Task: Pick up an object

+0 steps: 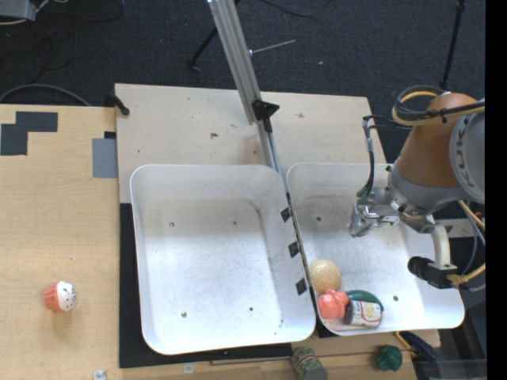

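In the right bin (428,311), near its front edge, lie a tan ball (325,275), a red-pink toy (333,304) and a green-capped jar with a label (365,309), all close together. My gripper (360,222) hangs over the middle of the right bin, behind and to the right of those objects and apart from them. Nothing shows between its fingers. The arm's orange band (432,149) sits above it at the right.
The left bin (150,212) stands beside the right one, with a divider bar (289,228) between them. A slanted metal rail (238,54) rises behind. A small red-and-white toy (60,296) lies on the wooden table at left. A green object (388,358) and a dark can (305,361) lie in front of the bins.
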Tool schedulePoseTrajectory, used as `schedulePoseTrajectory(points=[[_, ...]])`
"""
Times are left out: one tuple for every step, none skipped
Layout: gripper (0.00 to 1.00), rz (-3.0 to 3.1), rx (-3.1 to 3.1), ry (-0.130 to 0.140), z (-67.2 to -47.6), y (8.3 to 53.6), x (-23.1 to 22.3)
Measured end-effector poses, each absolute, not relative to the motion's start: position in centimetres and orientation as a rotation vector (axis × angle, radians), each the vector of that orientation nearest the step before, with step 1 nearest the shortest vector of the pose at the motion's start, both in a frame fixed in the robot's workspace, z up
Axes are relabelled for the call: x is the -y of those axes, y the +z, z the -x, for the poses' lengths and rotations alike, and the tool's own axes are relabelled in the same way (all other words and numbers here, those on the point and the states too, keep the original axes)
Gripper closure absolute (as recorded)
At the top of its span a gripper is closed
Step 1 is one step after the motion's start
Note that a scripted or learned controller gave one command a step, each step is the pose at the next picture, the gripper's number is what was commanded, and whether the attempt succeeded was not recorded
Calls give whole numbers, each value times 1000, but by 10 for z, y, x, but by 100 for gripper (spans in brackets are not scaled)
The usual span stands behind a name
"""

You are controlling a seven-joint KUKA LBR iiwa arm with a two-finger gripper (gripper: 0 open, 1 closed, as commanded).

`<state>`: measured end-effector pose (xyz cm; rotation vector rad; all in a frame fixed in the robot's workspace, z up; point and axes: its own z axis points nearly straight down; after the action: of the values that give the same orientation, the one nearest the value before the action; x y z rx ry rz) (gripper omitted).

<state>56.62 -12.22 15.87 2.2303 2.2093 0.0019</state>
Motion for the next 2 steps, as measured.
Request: schedulePoseTrajectory(points=[[100,-2231,-2209,1,-560,204,128],[100,-2229,-2210,2,-553,254,135]])
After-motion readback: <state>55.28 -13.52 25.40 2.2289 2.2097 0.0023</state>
